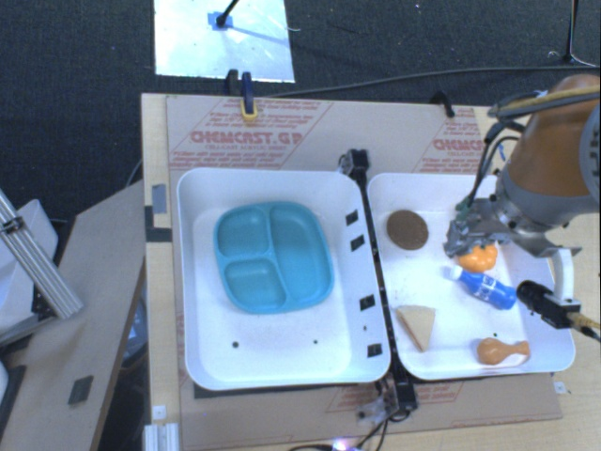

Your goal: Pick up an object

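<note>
Glossy tan drumstick (502, 350), wedge-shaped bread (418, 325)

Teal divided plate (274, 256) in white left bin (202, 346). White right bin (427, 365): brown round disc (408, 229), orange item (481, 256) under grey gripper (467, 236), blue bottle w/ white cap (485, 287), tan wedge (418, 326), orange-tan drumstick (501, 350). Arm (559, 153) orange band, upper right.

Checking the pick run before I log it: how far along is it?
Done: the end effector has reached the right bin and sits over the orange object. In hand: nothing visibly lifted. Left: grasp and raise it. The blue bottle, brown disc and wedge lie untouched.
</note>
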Controlling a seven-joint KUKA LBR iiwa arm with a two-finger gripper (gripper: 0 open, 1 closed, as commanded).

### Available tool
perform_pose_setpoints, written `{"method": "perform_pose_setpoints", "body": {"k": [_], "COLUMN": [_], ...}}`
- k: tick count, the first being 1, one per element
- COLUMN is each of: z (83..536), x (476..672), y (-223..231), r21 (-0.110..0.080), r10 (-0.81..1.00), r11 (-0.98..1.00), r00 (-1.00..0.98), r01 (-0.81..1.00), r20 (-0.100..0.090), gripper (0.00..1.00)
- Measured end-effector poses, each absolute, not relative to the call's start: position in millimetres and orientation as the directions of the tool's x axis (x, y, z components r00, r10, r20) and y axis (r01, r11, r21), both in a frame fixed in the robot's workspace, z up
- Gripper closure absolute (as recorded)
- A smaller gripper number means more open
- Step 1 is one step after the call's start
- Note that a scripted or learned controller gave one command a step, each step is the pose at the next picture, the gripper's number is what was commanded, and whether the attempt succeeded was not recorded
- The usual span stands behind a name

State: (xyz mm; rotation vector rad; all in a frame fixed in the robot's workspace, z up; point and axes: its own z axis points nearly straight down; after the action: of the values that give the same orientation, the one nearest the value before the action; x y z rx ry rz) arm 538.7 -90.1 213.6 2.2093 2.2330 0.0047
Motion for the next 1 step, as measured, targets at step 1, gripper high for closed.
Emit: {"method": "perform_pose_setpoints", "body": {"k": [1], "z": [224.6], "x": [544.5], "y": [-40.5], "r21": [0.003], "r10": [1.000], "r11": [0.011], "r00": [-0.011], "r01": [1.000], "r20": [0.002], "gripper": [1.00]}}
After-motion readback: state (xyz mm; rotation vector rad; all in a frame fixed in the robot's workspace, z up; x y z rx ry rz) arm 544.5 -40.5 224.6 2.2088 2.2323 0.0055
